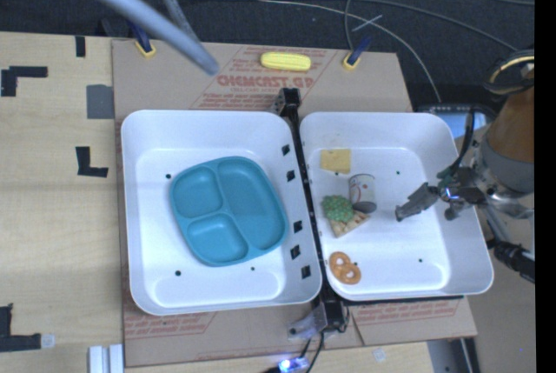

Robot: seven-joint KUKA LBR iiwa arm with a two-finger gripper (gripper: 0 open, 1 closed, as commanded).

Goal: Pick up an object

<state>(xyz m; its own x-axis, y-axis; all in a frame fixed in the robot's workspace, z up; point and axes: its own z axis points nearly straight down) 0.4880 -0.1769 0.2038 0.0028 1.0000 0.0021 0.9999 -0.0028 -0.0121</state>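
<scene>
Reaching in from the right, the gripper hangs over the right bin near a cup, jaws too small and dark to tell whether open or holding anything.

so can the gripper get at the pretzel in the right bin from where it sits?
Probably yes. The gripper is over the right bin, and the pretzel lies alone on bare floor near the front, apart from the other items.
</scene>
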